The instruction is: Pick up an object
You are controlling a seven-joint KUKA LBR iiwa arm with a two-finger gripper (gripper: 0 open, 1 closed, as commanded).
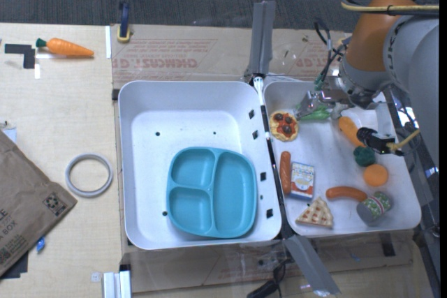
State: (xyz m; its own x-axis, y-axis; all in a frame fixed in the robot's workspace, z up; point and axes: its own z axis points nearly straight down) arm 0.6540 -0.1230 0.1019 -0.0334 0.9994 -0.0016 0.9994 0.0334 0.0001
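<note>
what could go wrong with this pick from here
The gripper sits at the far end of the right bin, next to the bin wall, so it might strike the rim. The toys are crowded: the small pizza and the carrot lie near, so a grab may nudge neighbours or catch nothing.

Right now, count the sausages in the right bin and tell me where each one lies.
2. One sausage lies lengthwise along the right bin's left wall, beside the small carton. The other sausage lies crosswise nearer the front, left of the can. The arm may hide more.
</note>
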